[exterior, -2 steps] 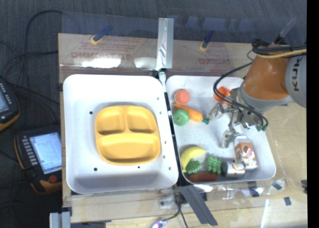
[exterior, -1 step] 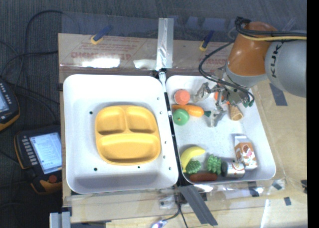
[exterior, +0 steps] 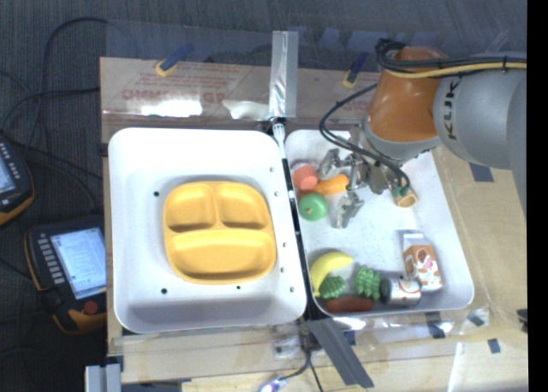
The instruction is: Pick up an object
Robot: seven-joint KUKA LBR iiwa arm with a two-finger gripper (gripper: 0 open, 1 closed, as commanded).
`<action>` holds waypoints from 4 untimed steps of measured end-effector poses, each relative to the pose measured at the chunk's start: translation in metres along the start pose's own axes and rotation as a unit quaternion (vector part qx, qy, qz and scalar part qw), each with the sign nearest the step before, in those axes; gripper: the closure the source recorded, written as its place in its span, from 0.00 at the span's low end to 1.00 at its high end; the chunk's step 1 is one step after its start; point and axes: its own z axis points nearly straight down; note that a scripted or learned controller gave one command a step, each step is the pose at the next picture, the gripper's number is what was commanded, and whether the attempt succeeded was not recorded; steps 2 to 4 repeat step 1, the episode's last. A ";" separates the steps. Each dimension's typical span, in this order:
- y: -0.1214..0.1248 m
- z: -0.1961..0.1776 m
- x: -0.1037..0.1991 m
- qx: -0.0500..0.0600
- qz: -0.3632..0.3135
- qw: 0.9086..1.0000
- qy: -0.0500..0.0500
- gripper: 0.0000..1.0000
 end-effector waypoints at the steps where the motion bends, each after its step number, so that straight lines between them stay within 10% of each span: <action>1: -0.001 -0.012 -0.002 0.002 0.000 1.000 -0.002 1.00; 4: -0.001 -0.012 -0.002 0.002 0.000 1.000 -0.002 1.00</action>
